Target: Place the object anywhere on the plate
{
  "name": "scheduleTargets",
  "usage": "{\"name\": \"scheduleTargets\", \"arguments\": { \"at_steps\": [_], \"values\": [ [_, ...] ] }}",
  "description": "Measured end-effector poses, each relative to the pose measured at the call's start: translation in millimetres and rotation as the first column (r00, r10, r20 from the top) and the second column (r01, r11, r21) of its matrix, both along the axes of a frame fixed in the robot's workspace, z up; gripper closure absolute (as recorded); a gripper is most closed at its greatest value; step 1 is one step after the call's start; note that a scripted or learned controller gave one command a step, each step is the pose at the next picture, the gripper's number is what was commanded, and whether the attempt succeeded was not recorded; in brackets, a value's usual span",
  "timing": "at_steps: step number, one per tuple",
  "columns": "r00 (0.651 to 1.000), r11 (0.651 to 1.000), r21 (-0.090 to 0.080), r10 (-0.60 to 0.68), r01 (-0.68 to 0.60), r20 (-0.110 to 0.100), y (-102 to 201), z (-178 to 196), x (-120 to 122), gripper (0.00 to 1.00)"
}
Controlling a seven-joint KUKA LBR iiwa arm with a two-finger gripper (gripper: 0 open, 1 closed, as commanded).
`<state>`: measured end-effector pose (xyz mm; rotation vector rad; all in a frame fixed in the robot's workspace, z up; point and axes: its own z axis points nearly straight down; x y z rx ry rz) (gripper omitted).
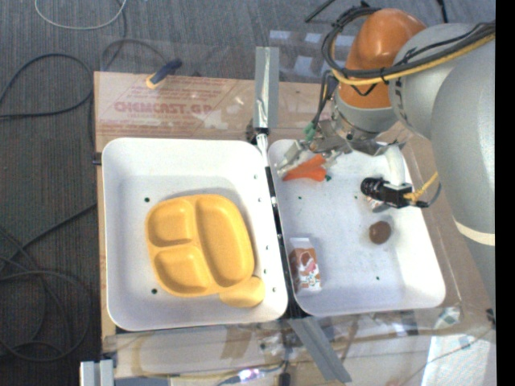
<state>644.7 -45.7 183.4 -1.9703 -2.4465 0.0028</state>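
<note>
Gripper (310,153) is working at the top-left corner of the right bin (418,288), sitting just over the carrot (306,170); whether it is clamping the carrot or hanging released cannot be told, since the wrist is hiding the contact. The carrot is lying close to the bin wall, well apart from the plate (197,244) in the left bin (129,167), so a corner pick is risking a wall bump or a shallow pinch. Judged risk: the carrot is slipping out while crossing the divider, or landing on bin floor beside the plate.
</note>
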Motion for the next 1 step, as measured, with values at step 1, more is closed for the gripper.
{"name": "scheduleTargets", "arguments": {
  "at_steps": [1],
  "values": [
    [1.000, 1.000, 0.000, 0.023, -0.023, -0.001, 43.3, -0.5, -50.6, 1.00]
  ]
}}
